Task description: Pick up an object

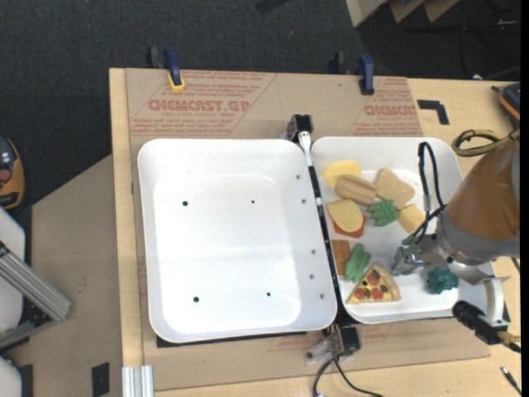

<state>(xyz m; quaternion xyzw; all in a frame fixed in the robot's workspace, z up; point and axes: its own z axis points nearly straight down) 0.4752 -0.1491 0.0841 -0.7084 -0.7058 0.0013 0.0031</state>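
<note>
White plastic bins are sitting side by side on the brown cardboard-covered surface (240,98) you are looking down on. You are seeing the left bin (165,222) lying broad and shallow, with four small dark dots on its floor. The right bin (442,151) is carrying the toy food, all of it gathered in its left and middle part. At its far end a tan bread roll (357,190) is lying across a yellow piece (340,172), with a second tan bread piece (394,186) just to the right. Nearer to you, a yellow and red fruit slice (346,216) is resting beside a green leafy piece (384,213) and a yellow block (412,218). Nearer still, a green vegetable (357,261) is lying just beside a pizza slice (374,287) at the near edge, and a teal-green piece (440,281) is sitting to the right.

The arm (488,213) is reaching in from the right, its orange band hanging over the right bin. The fingers (411,257) are hovering low between the pizza slice and the teal-green piece; you cannot tell from here whether they are released or clenched, and nothing is visibly sitting between them.
</note>
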